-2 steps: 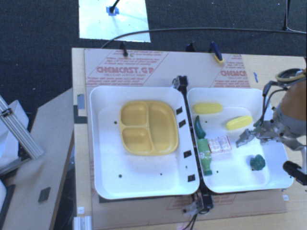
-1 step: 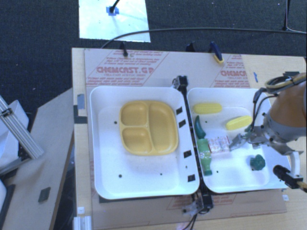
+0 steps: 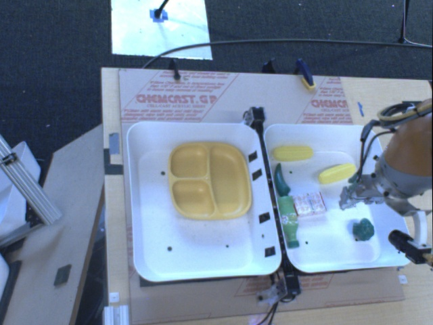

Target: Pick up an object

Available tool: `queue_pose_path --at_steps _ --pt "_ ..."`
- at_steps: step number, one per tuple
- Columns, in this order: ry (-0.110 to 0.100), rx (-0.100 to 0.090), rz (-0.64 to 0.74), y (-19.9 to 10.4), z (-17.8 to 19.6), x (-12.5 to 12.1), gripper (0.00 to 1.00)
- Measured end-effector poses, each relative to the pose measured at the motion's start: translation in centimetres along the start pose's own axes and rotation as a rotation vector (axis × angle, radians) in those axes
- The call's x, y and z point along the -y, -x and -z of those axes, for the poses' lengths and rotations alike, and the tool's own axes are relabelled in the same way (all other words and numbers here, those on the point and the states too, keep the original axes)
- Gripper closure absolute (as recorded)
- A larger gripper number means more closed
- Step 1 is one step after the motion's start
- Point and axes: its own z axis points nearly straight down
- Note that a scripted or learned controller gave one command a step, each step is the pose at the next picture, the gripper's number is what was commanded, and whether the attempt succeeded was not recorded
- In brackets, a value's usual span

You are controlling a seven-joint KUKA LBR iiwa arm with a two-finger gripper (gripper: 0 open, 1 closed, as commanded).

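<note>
Two white bins sit side by side on the desk (image 3: 169, 93). The left bin (image 3: 145, 202) carries a yellow divided plate (image 3: 206, 180). The right bin (image 3: 325, 252) carries two yellow pieces, a green bottle (image 3: 287, 219), a small pink-and-white packet (image 3: 310, 204) and a dark green lump (image 3: 363, 229).

Camera view: the tool (image 3: 352, 198) hangs at the bin's right side; whether it is wide or narrow cannot be told. The lump lies just below-right of it, apart from it, and looks the nearest candidate. The nearer yellow piece (image 3: 336, 174) lies just above-left, long axis roughly left-right.
</note>
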Motion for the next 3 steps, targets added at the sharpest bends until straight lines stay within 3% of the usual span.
queue_pose_path --at_steps 2,3 --pt "0.004 0.001 0.004 -0.4 11.2 -1.2 1.0" --pt "-0.002 -0.002 0.008 -5.4 10.8 -1.2 1.0"
